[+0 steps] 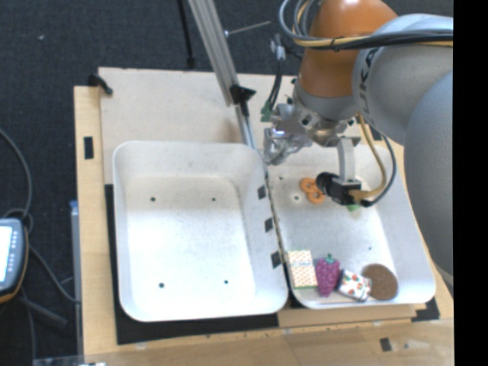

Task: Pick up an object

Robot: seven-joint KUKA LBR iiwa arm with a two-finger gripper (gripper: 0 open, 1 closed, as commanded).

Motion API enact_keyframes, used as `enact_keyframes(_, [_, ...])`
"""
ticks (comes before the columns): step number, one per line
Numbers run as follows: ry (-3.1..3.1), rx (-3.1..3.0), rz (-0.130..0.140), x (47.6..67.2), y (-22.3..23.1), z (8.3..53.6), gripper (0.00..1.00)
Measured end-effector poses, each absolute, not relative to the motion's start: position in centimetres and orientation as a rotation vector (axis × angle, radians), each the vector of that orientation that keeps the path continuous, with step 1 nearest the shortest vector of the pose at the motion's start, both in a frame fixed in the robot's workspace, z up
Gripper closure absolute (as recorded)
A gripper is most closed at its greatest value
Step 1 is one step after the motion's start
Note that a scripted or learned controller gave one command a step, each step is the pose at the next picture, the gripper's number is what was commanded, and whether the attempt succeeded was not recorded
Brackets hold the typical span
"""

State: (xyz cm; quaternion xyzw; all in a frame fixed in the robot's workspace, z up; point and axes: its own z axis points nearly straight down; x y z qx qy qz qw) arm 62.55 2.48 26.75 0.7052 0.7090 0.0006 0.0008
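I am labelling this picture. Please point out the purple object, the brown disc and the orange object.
purple object point(328, 274), camera view, its middle
brown disc point(380, 280), camera view, its centre
orange object point(311, 190), camera view, its middle

Four small objects point(341, 277) along right bin point(396, 227) near edge; left bin point(191, 227) alongside.

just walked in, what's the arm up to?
The arm's gripper hangs at the far end of the right bin, by the divider between the bins, with nothing seen in it. An orange piece lies just beside it. Four more items sit along the near edge: a box, a purple toy, a small packet, a brown disc.
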Motion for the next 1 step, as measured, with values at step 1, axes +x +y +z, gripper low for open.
enact_keyframes(1, [2.228,2.213,0.003,63.08,8.24,26.85,1.00])
